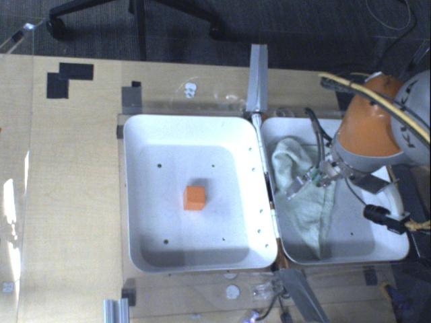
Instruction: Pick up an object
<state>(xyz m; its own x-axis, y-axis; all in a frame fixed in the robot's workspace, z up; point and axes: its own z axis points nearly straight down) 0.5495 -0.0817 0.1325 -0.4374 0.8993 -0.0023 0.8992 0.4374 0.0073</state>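
Pale wood bench (67, 200), dark carpet beyond, chair base (138, 9) at top. Left bin (145, 147): orange cube (194, 198) near centre. Right bin (377, 244): crumpled pale cloth (303, 200); pincer (316, 177) down on it, grip state cannot tell.

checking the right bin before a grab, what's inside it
A crumpled pale cloth lies in the right bin, with the gripper down at it. Anything under the cloth is covered.
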